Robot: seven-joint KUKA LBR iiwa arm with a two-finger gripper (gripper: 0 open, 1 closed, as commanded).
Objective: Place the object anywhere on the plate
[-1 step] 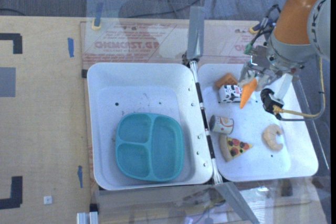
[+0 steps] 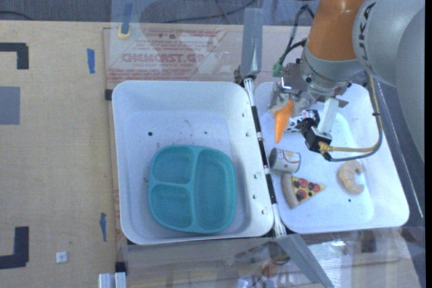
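While the gripper [image 2: 291, 112] pinches a carrot [image 2: 282, 121] over the right bin [image 2: 378, 206], teal plate [image 2: 193, 189] in left bin [image 2: 135, 111], pizza slice [image 2: 300, 188], croissant [image 2: 351, 176]

A teal three-compartment plate [image 2: 193, 189] lies flat in the left bin; an orange carrot [image 2: 282, 121] points downward in the right bin.

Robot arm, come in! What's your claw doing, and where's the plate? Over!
Gripper over right bin, above carrot; grasp unclear. Plate in left bin. Bin walls between.
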